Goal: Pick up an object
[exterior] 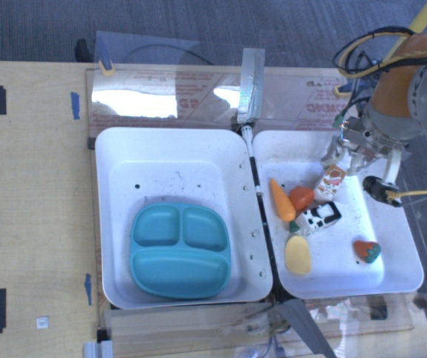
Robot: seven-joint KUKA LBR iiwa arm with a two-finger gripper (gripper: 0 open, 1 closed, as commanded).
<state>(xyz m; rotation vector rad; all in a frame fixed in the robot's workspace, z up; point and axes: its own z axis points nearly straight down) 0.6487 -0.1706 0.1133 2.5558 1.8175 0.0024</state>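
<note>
Hovering over far side of right bin (403,271): gripper (345,157), orange-banded arm entering from right. Finger state: cannot tell, wrist hardware in the way. Just below gripper, possibly touching: small bottle (331,183), upright, white with red label. Nearer than that and to gripper's left: tomato (301,197), carrot (281,200), black-and-white cow toy (320,216), yellow lemon-like piece (297,254). Well apart, near side: strawberry (367,250). Far left, in left bin (112,151): blue divided tray (179,250).
</note>
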